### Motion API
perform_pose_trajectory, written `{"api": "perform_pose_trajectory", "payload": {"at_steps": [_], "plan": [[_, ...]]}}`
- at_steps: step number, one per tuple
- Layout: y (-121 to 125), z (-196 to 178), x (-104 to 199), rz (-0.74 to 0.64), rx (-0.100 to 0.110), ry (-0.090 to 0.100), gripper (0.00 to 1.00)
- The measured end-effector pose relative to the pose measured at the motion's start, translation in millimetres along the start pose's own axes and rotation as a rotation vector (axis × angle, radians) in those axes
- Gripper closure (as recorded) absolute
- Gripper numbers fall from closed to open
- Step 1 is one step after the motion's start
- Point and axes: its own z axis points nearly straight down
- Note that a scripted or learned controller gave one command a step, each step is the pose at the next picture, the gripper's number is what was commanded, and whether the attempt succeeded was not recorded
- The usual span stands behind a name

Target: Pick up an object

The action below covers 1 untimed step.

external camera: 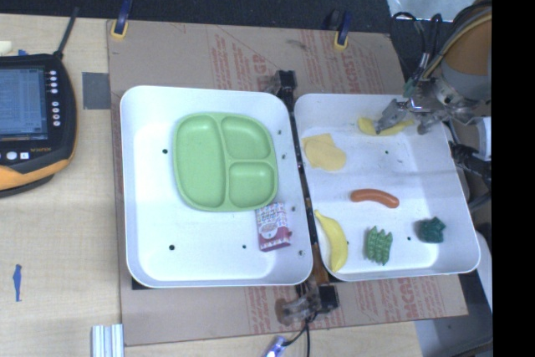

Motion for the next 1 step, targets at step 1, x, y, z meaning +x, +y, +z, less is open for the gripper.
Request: {"api": "perform_pose_trajectory", "payload": {"at_steps": [1], "plan": [[-70.8,31.0,75.3,-0.004,0.005,0.0,0.0]]}}
